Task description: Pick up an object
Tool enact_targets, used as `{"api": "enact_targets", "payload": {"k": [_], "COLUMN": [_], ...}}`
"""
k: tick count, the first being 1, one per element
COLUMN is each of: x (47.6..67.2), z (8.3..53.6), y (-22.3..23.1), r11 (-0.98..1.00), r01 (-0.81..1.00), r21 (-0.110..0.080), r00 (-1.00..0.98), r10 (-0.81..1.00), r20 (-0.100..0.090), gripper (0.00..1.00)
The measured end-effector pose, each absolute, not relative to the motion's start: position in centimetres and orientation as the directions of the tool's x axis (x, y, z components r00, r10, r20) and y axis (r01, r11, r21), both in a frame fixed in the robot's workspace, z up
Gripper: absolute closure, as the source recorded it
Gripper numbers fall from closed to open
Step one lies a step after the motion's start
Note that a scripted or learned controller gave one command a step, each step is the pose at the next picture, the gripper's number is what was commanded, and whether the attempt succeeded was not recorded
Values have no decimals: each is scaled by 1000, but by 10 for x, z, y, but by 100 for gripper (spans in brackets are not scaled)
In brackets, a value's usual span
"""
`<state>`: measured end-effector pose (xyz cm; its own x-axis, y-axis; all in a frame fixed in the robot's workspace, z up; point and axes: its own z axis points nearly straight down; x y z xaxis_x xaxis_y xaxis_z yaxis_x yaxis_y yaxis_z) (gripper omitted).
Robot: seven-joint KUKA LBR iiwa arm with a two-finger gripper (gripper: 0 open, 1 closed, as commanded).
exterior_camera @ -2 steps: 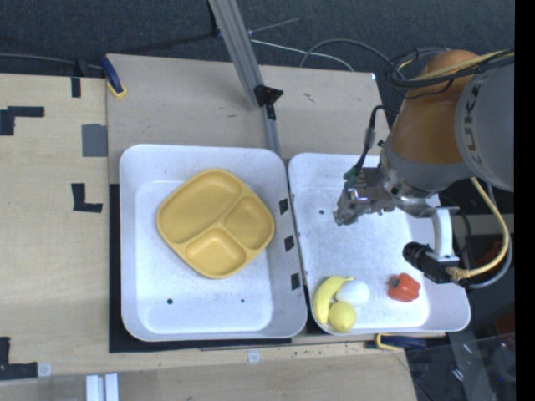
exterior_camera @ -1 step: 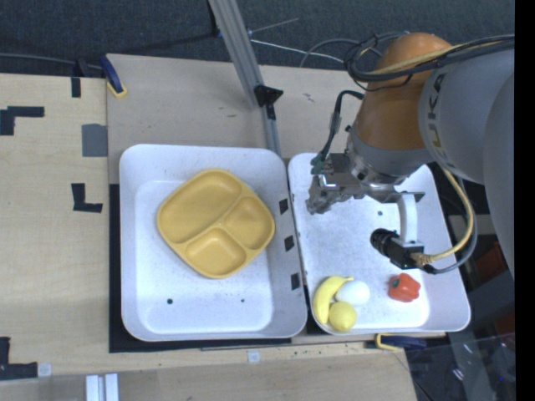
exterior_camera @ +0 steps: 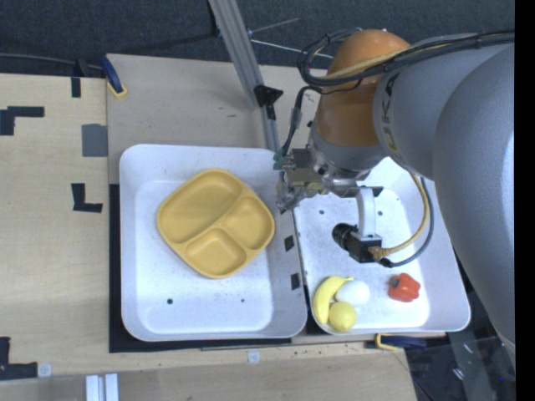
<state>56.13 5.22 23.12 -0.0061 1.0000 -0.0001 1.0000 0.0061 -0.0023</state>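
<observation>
Overhead, the grey arm (exterior_camera: 468, 140) fills the 3 o'clock side, its orange band (exterior_camera: 355, 90) bulging above the wrist as it bends down over the inner edge of the right bin (exterior_camera: 443, 307). The gripper (exterior_camera: 288, 192) sits low at the seam between the two bins, near the middle of the view; whether it is spread or pressed together I cannot tell, as the wrist body covers it. A small black fitting with a yellowish hose (exterior_camera: 359, 242) hangs off the wrist toward 5 o'clock.

The wooden bench (exterior_camera: 50, 249) stretches out to 9 o'clock, marked with dark tape pieces, and dark floor lies along 12 o'clock. A metal pole (exterior_camera: 238, 44) slants down from 12 o'clock toward the bins.

The left bin (exterior_camera: 138, 307) holds a yellow divided plate (exterior_camera: 216, 222), lying flat with its long axis running from 10 o'clock to 4 o'clock.

In the right bin's 6 o'clock corner lie a banana (exterior_camera: 326, 291), curving from 7 o'clock up toward 1 o'clock, touching a white egg-shaped object (exterior_camera: 354, 292) and a lemon (exterior_camera: 342, 315). A small red pepper (exterior_camera: 404, 287) sits apart, toward 3 o'clock of them.
</observation>
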Motion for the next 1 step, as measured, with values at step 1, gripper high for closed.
{"api": "enact_targets", "payload": {"k": [1], "x": [581], "z": [239], "y": [98], "r11": [7], "r01": [1000], "r21": [0], "r00": [-7], "r10": [1000], "r20": [2], "gripper": [100]}}
